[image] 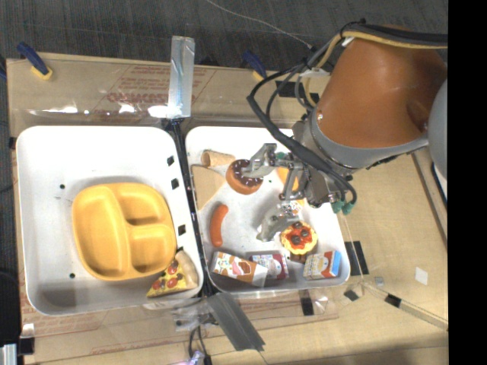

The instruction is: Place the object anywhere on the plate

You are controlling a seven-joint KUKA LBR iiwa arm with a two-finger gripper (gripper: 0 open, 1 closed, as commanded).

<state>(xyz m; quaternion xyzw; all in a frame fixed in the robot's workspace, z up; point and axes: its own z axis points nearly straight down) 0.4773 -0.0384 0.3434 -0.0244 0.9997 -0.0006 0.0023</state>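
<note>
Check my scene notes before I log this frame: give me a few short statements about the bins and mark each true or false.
1. The yellow plate lies in the left bin. True.
2. The pizza slice sits in the middle of the plate. False: it lies off the plate's lower right corner.
3. The sausage is in the right bin. True.
4. The doughnut rests on the plate. False: it is in the right bin.
5. The gripper is over the right bin. True.
</note>
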